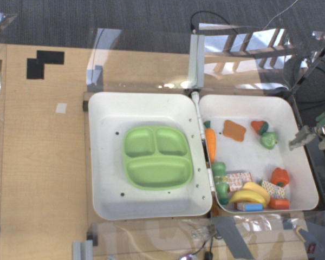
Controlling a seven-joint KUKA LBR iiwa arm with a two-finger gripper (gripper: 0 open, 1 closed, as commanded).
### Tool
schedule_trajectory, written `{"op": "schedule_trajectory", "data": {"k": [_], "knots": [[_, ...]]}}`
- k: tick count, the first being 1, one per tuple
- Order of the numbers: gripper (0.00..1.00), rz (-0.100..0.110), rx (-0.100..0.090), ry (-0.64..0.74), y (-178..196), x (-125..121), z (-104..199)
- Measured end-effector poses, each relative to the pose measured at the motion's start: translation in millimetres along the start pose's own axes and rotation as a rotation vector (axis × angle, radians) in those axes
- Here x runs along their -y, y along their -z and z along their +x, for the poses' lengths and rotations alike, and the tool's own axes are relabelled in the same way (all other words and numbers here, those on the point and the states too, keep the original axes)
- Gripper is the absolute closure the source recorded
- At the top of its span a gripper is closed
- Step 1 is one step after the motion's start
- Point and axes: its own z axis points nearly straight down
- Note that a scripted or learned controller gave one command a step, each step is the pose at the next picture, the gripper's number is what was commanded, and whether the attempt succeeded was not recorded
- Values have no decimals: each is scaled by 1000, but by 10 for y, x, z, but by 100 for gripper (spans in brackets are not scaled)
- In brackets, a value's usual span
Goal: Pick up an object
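The right bin holds several toy foods. A carrot lies along its left wall, with an orange slab beside it. Further right are a strawberry and a green pepper. A red pepper, a banana and a patterned box crowd the near end. My gripper hangs at the bin's right rim, right of the green pepper and apart from it, with nothing seen in it.
The left bin carries a green divided plate. A metal post stands behind the seam between the bins. Green pieces sit by the near left corner of the right bin.
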Motion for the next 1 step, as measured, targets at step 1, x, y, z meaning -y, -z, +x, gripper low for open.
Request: {"op": "schedule_trajectory", "data": {"k": [1], "knots": [[0,-11,2,-119,-1865,-541,196]]}}
